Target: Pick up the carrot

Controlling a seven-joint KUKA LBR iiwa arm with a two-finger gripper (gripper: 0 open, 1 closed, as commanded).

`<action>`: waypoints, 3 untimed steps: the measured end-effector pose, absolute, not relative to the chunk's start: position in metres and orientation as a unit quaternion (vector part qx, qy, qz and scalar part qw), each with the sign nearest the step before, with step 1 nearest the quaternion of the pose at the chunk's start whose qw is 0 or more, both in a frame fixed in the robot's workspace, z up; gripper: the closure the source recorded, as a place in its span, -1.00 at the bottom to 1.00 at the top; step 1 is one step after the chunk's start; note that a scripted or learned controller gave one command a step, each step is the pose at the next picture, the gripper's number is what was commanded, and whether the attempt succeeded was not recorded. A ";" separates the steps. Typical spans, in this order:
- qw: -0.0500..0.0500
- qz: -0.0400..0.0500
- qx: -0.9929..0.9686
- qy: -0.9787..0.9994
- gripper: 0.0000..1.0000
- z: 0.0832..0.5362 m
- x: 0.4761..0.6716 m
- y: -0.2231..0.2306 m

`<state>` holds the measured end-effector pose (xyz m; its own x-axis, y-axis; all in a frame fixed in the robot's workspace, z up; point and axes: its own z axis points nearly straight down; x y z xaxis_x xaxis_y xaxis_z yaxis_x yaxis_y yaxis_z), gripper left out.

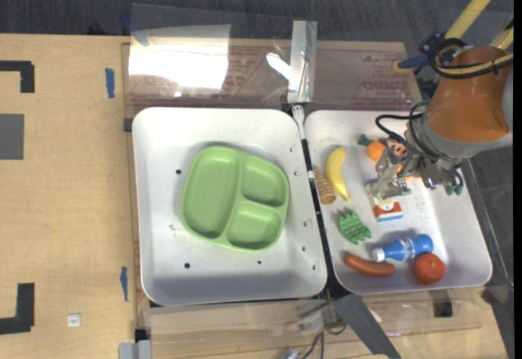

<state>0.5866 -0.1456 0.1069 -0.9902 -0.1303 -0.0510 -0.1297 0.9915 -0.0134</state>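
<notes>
Seen from the overhead camera, the gripper [390,183] hangs low in the right bin [473,268], its metal fingers pointing down toward the bin floor, and whether they are spread or closed cannot be told from this angle. The carrot [374,149] lies just beyond the gripper and a little toward the divider side, close against the wrist hardware and partly hidden by it. Nothing appears between the fingers, so the step in hand reads as the approach, with the grasp not yet made. The next move, as I judge it, calls for shifting the fingertips up and over to the carrot, squaring them across its narrow body, then descending and closing. The carrot looks small and bright orange, with a bit of green at one end; its full length is obscured. Beside the gripper toward the divider lies a banana [337,172]; nearer the camera sit a small red and white box [388,211], a green toy [353,226], a blue bottle [403,249], a sausage [368,265] and a tomato [430,268].
</notes>
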 end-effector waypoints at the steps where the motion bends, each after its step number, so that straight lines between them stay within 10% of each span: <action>1: 0.020 -0.005 -0.065 0.998 -1.00 0.101 0.583 -0.146; 2: 0.011 -0.003 -0.192 0.981 -1.00 0.100 0.644 -0.149; 3: 0.021 -0.007 -0.191 0.981 1.00 0.116 0.649 -0.150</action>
